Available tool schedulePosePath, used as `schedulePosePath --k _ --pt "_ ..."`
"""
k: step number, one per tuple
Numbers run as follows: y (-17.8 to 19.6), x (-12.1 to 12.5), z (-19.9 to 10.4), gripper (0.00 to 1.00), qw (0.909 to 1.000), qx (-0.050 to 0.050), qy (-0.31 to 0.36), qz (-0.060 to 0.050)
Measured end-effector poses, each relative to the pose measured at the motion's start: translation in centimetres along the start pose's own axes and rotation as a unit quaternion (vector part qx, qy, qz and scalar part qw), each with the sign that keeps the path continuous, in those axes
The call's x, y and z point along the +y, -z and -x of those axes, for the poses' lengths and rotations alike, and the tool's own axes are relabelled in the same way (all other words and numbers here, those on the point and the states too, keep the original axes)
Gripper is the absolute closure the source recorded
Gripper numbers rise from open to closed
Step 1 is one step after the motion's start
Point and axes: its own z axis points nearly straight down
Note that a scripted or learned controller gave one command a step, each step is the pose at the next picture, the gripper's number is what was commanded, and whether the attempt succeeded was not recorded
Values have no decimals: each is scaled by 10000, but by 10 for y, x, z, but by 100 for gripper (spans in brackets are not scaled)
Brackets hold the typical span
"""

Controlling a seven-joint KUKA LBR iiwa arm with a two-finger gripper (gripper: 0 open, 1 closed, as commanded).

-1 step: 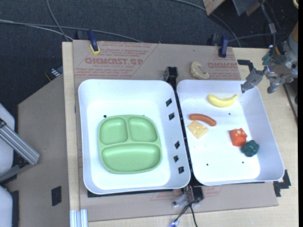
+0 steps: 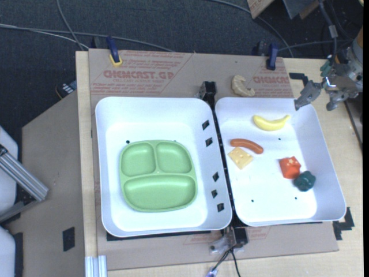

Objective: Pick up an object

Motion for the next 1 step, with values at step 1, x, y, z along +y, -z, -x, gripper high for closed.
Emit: schedulePosePath --k 1 --pt "-42 -2 1 0 10000 5 -4 -21"
